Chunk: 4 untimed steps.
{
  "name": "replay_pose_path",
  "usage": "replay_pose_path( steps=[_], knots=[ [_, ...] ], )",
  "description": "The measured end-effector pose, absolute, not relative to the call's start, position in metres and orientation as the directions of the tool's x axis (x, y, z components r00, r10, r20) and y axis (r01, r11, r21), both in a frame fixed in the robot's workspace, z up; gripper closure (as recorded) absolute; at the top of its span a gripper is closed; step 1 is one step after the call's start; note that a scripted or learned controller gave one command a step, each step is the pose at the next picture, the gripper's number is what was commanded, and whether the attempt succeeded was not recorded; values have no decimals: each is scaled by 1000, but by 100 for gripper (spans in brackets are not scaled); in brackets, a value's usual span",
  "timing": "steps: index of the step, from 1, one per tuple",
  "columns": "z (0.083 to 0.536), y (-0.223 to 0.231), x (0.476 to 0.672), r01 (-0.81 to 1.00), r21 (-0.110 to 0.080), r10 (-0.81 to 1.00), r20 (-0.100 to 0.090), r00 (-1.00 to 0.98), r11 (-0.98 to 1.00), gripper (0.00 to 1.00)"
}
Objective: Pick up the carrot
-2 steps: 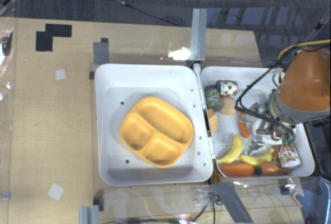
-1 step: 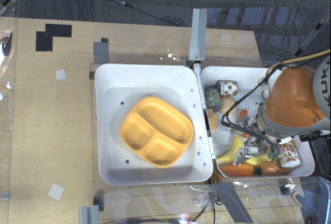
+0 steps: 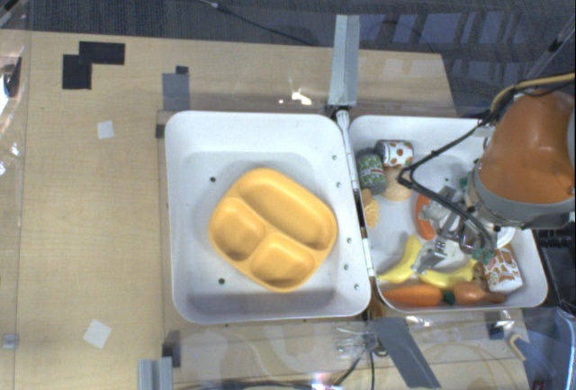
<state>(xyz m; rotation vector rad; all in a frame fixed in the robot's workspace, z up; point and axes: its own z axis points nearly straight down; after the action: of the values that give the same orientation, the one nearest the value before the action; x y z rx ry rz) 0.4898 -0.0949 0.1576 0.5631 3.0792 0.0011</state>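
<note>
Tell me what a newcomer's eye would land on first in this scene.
The yellow divided tray, sitting alone in the left bin, grabs attention first. Next comes the arm's orange band at the right, looming over the right bin. Below it, food items crowd that bin's near edge, with the carrot lying beside a banana.

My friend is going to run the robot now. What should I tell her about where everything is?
Gripper: low over the right bin, above the bananas; too tangled with cables to tell if it is open or shut, and nothing visibly held.
Carrot: lying at the front edge of the right bin, beside the bananas.
Left bin: holds a yellow divided tray.
Done: the arm has reached the right bin.
Left: move onto the carrot, grip it, lift it.
</note>
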Motion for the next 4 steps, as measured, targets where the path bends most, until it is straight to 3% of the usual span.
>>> replay_pose_path(
  steps=[1, 2, 3, 4],
  knots=[
    [140, -131, 489, 569, 3, 569, -6, -822, 822, 0],
    [103, -99, 496, 552, 7, 552, -23, -833, 834, 0],
    [115, -97, 499, 546, 12, 546, -29, -837, 838, 100],
    [115, -97, 498, 546, 11, 546, -28, -837, 838, 0]
  ],
)
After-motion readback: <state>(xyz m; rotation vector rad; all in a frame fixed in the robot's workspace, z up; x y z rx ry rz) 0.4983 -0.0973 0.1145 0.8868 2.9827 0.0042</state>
